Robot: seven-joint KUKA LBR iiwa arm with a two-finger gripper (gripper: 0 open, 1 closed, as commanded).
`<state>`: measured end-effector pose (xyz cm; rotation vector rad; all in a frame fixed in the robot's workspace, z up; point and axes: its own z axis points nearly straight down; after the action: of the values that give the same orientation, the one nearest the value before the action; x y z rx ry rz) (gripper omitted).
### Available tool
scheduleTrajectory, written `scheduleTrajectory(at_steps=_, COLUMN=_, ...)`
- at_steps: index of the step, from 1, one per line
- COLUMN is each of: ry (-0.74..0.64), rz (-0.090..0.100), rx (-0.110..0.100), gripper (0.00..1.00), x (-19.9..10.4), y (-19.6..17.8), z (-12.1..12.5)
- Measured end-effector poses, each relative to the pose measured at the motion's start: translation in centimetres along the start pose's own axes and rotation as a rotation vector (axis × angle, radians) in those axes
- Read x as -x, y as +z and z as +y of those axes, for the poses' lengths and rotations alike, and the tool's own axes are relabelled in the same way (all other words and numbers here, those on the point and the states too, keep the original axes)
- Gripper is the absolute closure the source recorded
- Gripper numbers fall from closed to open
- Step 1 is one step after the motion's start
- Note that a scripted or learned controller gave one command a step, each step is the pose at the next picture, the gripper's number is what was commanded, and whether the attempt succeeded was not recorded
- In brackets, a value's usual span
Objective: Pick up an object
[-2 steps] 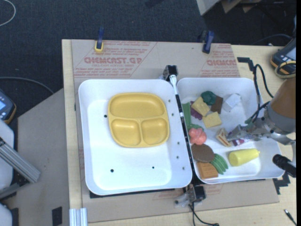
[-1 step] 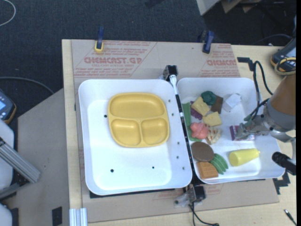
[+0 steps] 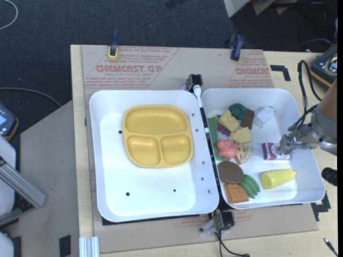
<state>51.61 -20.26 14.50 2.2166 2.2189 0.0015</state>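
I see the gripper [image 3: 282,145] low at the right side of the right bin [image 3: 300,194], right at a small maroon-and-white packet [image 3: 269,151]; I cannot tell its state. Toy foods fill that bin's left half, a yellow piece [image 3: 277,178] lies below the packet, and a yellow tray [image 3: 157,135] sits in the left bin [image 3: 144,202].

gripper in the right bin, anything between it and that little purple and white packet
Nothing visible stands between them. The gripper is low over the right bin, right at the purple and white packet. The yellow piece lies nearer the camera and the white piece farther back, both apart from it.
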Motion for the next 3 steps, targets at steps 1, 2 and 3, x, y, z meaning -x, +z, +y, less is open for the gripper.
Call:
scheduleTrajectory(at_steps=1, ry=-0.001, rz=-0.001, rx=0.004, gripper=1.00, x=-0.5, y=-5.0, z=1.0)
scheduleTrajectory(at_steps=2, ry=0.000, rz=-0.001, rx=0.002, gripper=1.00, x=-0.4, y=-8.2, z=1.2)
scheduleTrajectory(at_steps=3, ry=-0.004, rz=0.002, rx=0.000, gripper=1.00, x=-4.7, y=-7.5, z=3.4)
